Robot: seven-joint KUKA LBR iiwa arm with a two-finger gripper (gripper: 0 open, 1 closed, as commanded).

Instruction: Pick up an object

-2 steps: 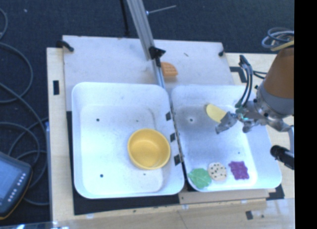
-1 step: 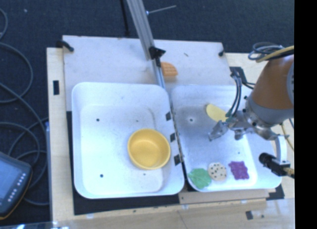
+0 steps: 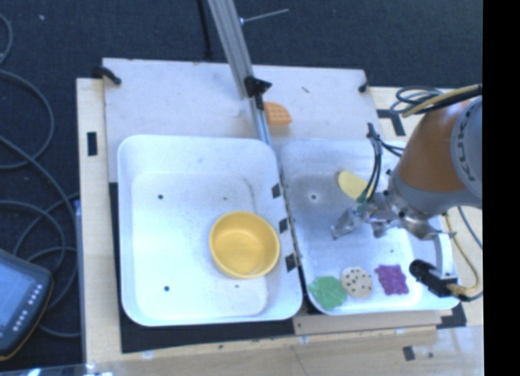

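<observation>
Camera view, as I read it from my station:

1. Left bin (image 3: 146, 204): holds one yellow bowl (image 3: 244, 244), upright, right of centre and toward the near side, close to the wall it shares with the other bin.

2. Right bin (image 3: 313, 167): holds four small items. A pale yellow piece (image 3: 351, 183) lies toward the far side, partly hidden behind the cabling of the arm. Along the near edge, in a row from left to right: a green piece (image 3: 327, 291), a round tan cookie-like piece with dark spots (image 3: 356, 282), and a purple piece (image 3: 392, 278). Green and tan look to be touching; purple sits just beside the tan one.

3. Arm (image 3: 435, 163): reaches in from the right, orange band above the wrist.

4. Gripper (image 3: 345, 225): over the middle of the right bin, between the pale yellow piece and the near row. I see nothing between its fingers. The metal is blurred against the white floor, so I cannot tell how wide the claw stands.

5. Bench (image 3: 179, 98): an orange block (image 3: 278, 114) rests beyond the bins, beside the foot of a slanted metal rail (image 3: 227, 25).
</observation>
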